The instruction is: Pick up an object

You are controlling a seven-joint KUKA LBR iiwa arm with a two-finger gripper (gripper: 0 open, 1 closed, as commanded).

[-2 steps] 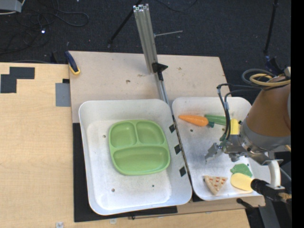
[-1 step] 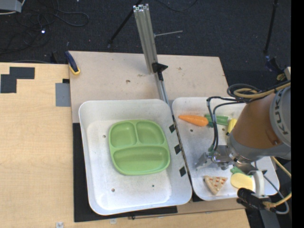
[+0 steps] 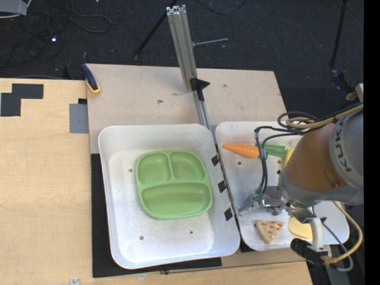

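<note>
1. The gripper [image 3: 268,202] is seen low in the right bin [image 3: 249,242]; whether it is parted or closed cannot be told.
2. A pizza slice [image 3: 268,230] (just below it) lies on the bin floor.
3. A carrot [image 3: 242,150] lies farther back.

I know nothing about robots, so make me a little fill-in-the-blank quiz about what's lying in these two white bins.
1. The green divided plastic plate lies in the ___ bin.
2. The toy carrot in the right white bin is coloured ___.
3. The plate has ___ compartments.
4. The toy pizza slice lies in the same bin as the ___.

Missing words: left; orange; three; carrot
</note>
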